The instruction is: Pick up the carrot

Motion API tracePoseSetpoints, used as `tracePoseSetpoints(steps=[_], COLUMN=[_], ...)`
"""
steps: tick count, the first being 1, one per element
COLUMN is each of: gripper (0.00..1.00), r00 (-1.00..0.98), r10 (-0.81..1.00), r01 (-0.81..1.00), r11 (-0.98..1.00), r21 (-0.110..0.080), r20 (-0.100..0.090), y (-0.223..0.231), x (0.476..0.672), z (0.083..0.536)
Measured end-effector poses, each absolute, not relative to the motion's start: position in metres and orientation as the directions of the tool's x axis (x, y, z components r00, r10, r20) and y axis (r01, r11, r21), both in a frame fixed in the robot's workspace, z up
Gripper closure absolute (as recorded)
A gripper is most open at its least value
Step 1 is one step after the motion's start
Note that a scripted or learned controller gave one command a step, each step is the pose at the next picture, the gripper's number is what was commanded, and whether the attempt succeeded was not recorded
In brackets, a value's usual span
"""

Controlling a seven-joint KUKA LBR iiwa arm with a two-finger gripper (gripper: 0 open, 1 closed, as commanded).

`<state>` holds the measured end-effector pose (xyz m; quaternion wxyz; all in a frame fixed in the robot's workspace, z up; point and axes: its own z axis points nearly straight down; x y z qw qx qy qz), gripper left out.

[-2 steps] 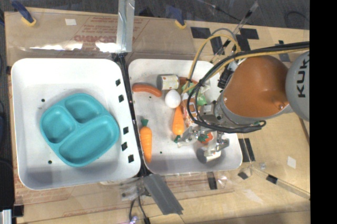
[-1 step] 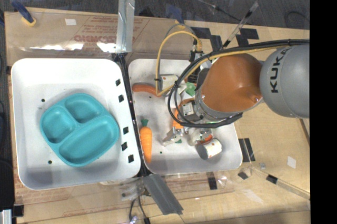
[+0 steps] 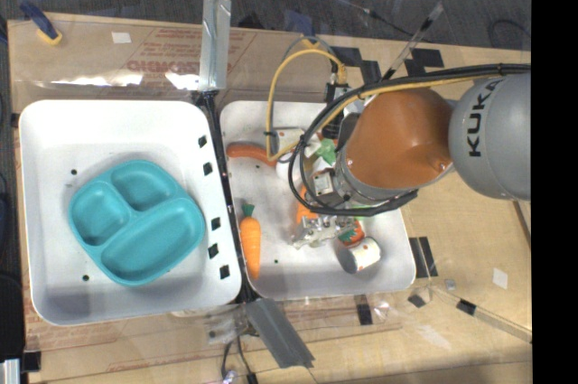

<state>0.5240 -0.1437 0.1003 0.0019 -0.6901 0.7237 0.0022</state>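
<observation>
Carrot [image 3: 250, 245] lies lengthwise along the left wall of the right bin [image 3: 271, 283], its green top pointing toward the far side and its orange body close to the divider between the two bins. The arm [image 3: 397, 147] reaches in from the right, its orange band above the wrist hanging over the middle of that same bin. The gripper [image 3: 314, 233] sits low in the bin, near the carrot but apart from it on its right; whether anything is held cannot be told. A small can [image 3: 358, 254] lies just right of the gripper. A sausage-like piece [image 3: 247, 152] rests by the far wall. The left bin [image 3: 54, 129] holds a teal divided plate [image 3: 135, 221].
</observation>
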Motion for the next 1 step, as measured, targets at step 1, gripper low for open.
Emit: tracePoseSetpoints(steps=[1], gripper=[1.00], r00=[-0.142], r10=[-0.990], r01=[-0.990], r11=[0.142], r21=[-0.006], r20=[-0.002], y=[-0.0757], x=[0.5257], z=[0.1946])
